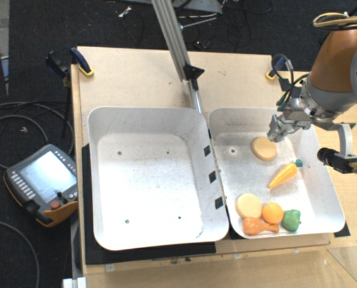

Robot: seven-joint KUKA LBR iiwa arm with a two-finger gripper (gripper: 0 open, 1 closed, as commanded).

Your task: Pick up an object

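Camera view, from above the bench (136, 71), looked down on two shallow white bins set side by side. All the objects lay in the right bin (238, 122). The gripper (278, 131) hung low in the far part of that bin, reaching in from the right, its tip just above the far edge of a tan round disc (264, 149). Whether it touched the disc could not be told, and nothing was visibly between its jaws; whether they stood apart or together could not be told either.

Nearer and to the right of the disc lay a toy carrot (284, 175), tilted, its green end pointing far-right. At the near end of the bin sat a cluster: a pale round piece (248, 205), an orange ball (273, 212) just beside it, a green pepper (291, 219) to the right, and an orange drumstick-shaped piece (256, 226) nearest of all, touching the ball.

The left bin (106, 125) stood alongside, and a teach pendant (41, 185) lay on the floor far to the left.
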